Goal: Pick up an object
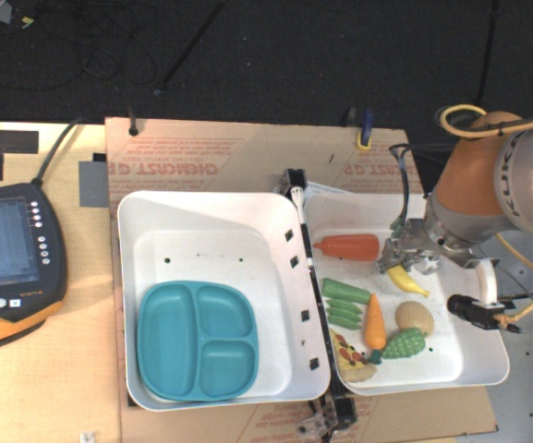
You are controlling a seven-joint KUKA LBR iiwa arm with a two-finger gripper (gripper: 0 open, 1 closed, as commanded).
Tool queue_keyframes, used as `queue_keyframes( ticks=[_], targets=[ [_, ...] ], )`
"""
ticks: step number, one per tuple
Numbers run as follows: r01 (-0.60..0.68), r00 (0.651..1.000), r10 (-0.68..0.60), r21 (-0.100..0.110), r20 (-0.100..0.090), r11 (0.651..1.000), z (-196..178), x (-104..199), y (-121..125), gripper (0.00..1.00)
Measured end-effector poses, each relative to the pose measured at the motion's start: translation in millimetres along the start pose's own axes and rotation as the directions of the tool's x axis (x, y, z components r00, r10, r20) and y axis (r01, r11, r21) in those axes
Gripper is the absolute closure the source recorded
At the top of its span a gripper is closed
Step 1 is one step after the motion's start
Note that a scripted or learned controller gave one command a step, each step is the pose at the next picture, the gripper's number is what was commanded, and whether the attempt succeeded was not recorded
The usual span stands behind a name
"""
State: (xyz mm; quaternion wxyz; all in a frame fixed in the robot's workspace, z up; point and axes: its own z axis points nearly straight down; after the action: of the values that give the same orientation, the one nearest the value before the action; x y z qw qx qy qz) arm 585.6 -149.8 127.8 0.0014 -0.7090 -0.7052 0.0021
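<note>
Red print is seen on the cardboard (201, 160) behind the bins, upside down from this view; it cannot be read with certainty. Nothing else legible is shown.

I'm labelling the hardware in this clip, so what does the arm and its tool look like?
The arm has a rounded orange section with grey casing at the right. A yellow cable loop sits above it and a black cable runs down its left side. The tool is a small grey metal assembly.
</note>
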Motion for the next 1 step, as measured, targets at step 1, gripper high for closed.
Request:
queue_keyframes(
  ticks=[1],
  targets=[
    [0.003, 1.000, -0.003, 0.005, -0.005, 1.000, 22.9, 28.1, -53.9, 1.00]
  ],
)
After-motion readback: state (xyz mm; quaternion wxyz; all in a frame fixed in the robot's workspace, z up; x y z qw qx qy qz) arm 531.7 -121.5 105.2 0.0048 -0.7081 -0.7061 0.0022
